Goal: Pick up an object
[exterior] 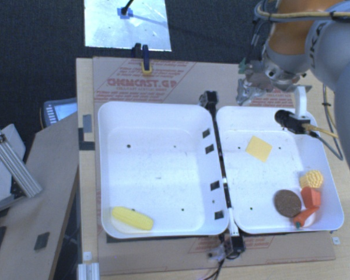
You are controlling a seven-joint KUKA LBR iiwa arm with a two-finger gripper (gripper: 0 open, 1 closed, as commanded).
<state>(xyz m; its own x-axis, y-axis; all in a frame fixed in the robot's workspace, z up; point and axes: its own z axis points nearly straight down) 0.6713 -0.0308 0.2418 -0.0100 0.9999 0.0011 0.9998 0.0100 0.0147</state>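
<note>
A: Start with the camera view. Where is the arm?

B: The arm (315, 34) comes in from three o'clock and bends toward twelve. Its gripper (248, 92) hangs over the far rim of the right bin (332, 174), at about twelve o'clock of that bin. Nothing lies between the tips. Whether they are spread or pressed together, I cannot tell; they are small and dark against the cardboard.

A: So nothing is held. What could it pick?

B: The nearest candidate is a yellow square (259, 148), flat like a cheese slice, lying near the centre of the right bin, toward six o'clock from the gripper. At the bin's four to five o'clock corner sits a cluster: a brown disc (287, 203), an orange carrot piece (308, 206) and a small corn cob (312, 179), close together and partly touching.

A: And the other bin?

B: The left bin (105, 156) has a yellow corn cob (132, 218) at its seven o'clock corner, against the near wall.

A: Why is the gripper parked high at the rim?

B: My guess is that it stands clear so the camera sees both bins unblocked before a descent. The surface (84, 86) under the bins carries a cardboard sheet, probably to keep them from sliding.

A: Which looks easiest?

B: I judge the yellow square is closest and alone, but it lies flat and thin, so pinching it may fail. The crowded corner risks nudging neighbours.
</note>
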